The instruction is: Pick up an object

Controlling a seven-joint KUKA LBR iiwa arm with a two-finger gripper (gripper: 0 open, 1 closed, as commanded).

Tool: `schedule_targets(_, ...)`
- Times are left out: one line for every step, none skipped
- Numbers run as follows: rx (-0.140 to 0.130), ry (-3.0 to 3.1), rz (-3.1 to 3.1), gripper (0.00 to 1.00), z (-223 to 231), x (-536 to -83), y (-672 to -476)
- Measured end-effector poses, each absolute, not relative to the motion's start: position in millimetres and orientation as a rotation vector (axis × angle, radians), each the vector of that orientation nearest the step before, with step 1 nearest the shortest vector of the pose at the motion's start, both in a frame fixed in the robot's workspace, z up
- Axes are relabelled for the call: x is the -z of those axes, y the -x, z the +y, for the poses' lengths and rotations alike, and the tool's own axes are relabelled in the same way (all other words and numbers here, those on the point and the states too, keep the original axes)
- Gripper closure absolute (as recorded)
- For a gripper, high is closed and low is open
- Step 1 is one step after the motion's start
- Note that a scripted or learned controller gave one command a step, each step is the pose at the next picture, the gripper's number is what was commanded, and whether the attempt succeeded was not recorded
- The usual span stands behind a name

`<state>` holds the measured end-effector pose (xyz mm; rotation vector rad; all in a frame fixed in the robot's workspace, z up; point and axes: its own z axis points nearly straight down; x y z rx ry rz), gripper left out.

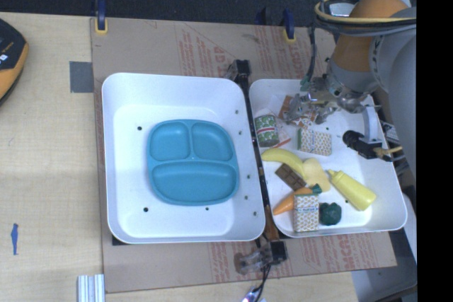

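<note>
My gripper (309, 108) hangs low over the far end of the right bin (396, 221) — whether my jaws are parted or clenched I cannot tell. Just below it lie a small patterned box (315, 142), a green-labelled can (266, 130), a banana (289, 158) and a yellow squeeze bottle (352, 189). The left bin (120, 152) holds a blue divided plate (192, 160) — both bins rest on the counter (49, 173).
</note>
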<state>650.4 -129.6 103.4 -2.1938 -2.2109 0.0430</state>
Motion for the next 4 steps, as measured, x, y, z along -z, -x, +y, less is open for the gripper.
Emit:
schedule_targets(-0.016, 2.208, -2.224, 1.00, -102, -139, -654.2)
schedule_targets(-0.005, 2.208, -2.228, 1.00, -36, -195, -600.9)
schedule_targets(-0.007, 2.214, -2.224, 0.00, -39, -192, -602.7)
schedule_targets(-0.014, 2.222, -2.212, 0.00, -118, -178, -531.9)
